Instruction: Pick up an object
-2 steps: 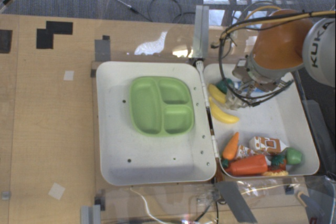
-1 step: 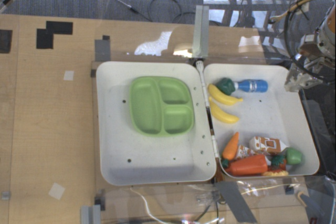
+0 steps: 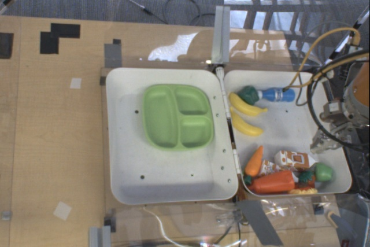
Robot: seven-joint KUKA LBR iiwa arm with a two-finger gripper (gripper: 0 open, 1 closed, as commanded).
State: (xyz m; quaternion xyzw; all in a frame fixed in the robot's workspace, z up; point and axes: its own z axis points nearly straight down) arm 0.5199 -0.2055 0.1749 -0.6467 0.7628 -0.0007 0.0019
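Toys for picking crowd the right bin (image 3: 277, 124): two bananas (image 3: 247, 115) lie at its ten o'clock, one above the other and nearly touching, with a green-and-blue toy (image 3: 267, 94) just beyond them toward twelve. Down at six o'clock sits a tight heap: an orange carrot (image 3: 253, 161), a large red-orange vegetable (image 3: 273, 182), a small printed carton (image 3: 291, 159) and a green round piece (image 3: 324, 172), all touching or overlapping.

At the bin's three o'clock edge the gripper (image 3: 329, 139) hangs above the rim, tangled visually with cables; nothing shows between its tips, and whether they are parted or closed I cannot tell.

Across the divider, the left bin (image 3: 127, 176) carries a green divided plate (image 3: 177, 116) near its centre.

By my reading the pick has not begun; choosing, descending, closing and lifting all remain.
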